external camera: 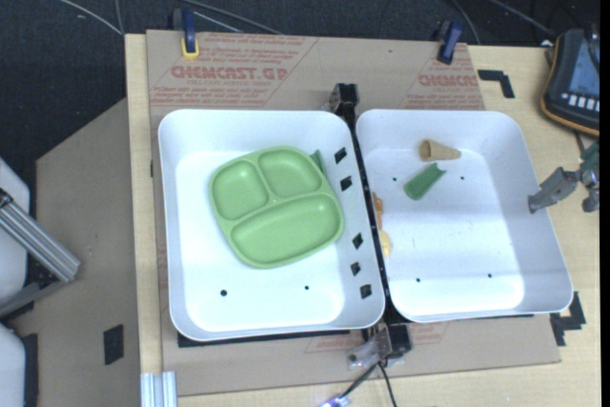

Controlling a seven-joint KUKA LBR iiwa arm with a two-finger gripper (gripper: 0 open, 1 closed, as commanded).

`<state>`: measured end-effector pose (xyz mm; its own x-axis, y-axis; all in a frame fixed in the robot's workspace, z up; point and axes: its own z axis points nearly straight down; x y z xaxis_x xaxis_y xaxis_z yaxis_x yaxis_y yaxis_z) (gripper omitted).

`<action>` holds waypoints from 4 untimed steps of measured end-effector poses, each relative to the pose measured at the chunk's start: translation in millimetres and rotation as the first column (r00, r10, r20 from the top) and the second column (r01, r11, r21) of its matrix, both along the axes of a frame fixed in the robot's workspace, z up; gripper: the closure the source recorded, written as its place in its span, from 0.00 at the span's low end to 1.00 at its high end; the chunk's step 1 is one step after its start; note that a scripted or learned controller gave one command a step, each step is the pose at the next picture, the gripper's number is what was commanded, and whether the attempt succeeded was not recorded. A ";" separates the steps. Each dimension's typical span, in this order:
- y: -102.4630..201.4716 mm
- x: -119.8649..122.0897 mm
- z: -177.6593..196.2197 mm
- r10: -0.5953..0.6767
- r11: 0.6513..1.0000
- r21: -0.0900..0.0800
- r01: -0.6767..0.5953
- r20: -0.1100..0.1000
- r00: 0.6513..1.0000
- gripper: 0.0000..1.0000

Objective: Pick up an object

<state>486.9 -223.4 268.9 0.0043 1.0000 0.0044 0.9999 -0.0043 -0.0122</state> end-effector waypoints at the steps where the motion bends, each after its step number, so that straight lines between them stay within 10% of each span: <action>1: 0.8 2.5 5.9 0.005 1.000 -0.004 -0.005 0.012 1.000 0.00; 4: 11.8 -2.7 -148.6 0.005 1.000 0.000 -0.004 0.007 1.000 0.00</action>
